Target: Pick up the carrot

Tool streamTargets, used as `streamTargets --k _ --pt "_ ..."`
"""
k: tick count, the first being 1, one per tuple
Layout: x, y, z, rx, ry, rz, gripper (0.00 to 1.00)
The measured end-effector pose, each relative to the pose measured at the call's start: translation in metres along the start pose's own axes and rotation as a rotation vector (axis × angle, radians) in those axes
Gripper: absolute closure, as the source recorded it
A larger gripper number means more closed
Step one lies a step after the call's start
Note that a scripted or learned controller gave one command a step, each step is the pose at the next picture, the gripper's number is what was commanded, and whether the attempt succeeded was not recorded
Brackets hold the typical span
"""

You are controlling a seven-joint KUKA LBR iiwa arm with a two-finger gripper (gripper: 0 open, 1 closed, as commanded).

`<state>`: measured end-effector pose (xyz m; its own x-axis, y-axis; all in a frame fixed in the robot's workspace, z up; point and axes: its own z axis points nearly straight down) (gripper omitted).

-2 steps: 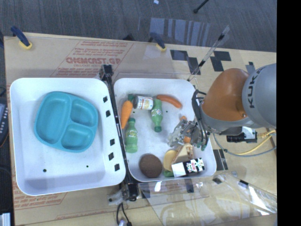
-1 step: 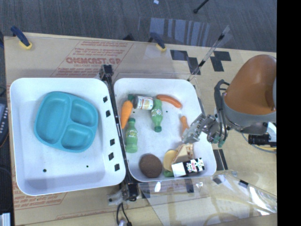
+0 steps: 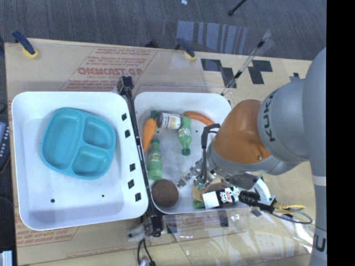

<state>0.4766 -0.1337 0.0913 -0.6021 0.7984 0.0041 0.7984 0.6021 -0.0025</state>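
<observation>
The carrot [image 3: 148, 133] is orange and tapered. It lies near the left wall of the right bin [image 3: 216, 101], pointing toward the front. My gripper [image 3: 192, 176] hangs low in the same bin, under the orange wrist band. It is to the right of the carrot and nearer the front, well apart from it. A green bottle lies between the two. The arm's bulk hides the bin's right part.
A green bottle [image 3: 155, 159] lies just below the carrot, and another [image 3: 184, 134] to its right. A labelled bottle [image 3: 168, 120] and an orange sausage [image 3: 198, 117] lie at the back. A brown ball [image 3: 165, 193] sits front left. The left bin holds a blue divided plate [image 3: 77, 143].
</observation>
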Motion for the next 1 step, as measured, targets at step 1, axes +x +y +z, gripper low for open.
streamTargets --k 1 --pt "0.0295 0.0212 0.0010 0.003 0.006 -0.133 1.00"
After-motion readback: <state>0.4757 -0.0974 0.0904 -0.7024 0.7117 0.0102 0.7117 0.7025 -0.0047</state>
